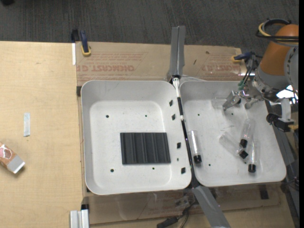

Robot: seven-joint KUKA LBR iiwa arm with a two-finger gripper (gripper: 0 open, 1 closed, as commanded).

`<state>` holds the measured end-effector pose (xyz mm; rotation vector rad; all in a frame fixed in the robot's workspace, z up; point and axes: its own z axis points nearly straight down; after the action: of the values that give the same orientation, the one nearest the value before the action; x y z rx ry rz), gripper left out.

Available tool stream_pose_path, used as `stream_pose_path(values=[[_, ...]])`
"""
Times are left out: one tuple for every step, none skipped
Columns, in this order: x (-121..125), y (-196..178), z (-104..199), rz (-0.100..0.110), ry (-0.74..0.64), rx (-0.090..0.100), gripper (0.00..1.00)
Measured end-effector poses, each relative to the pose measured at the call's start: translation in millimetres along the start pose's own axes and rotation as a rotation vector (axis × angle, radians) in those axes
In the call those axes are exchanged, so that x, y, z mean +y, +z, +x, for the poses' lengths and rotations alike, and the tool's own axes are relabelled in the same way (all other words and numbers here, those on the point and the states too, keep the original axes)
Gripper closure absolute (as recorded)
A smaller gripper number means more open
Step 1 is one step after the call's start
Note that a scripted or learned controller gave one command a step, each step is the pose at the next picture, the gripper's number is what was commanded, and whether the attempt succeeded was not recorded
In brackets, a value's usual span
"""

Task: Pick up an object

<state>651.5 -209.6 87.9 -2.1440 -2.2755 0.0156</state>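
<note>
Arm (278, 56): reaching in from the right, orange band showing, wrist hanging over the far right corner of the right bin (270, 175).
Gripper (237, 100): sitting low over the right bin's upper part; its metal tips are looking spread a little, with nothing between them as far as I can make out, though the view is small here.
Targets: clear tubes with black caps are lying in the right bin. One tube (194, 148) is resting along the left wall, beside the divider. A cluster (244, 144) of several tubes is lying toward the right side, some touching or overlapping.
Nearest to gripper: a faint clear item (219, 101) is lying just beside the tips; too washed out to name.
Left bin (90, 127): holding a dark ribbed block (145, 147), flat in its middle, well apart from the gripper.
Progress: I'm judging this as early. Nothing is lifted, every object is lying on a bin floor.
Left to do: closing on one item, getting a firm hold, raising it clear.
Risk: clear, round tubes are likely rolling or slipping out of a pinch.
</note>
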Motion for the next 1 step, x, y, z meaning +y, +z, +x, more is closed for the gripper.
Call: stream_pose_path(values=[[-0.2,-9.3,-0.4,0.000,-0.001,-0.002,1.00]])
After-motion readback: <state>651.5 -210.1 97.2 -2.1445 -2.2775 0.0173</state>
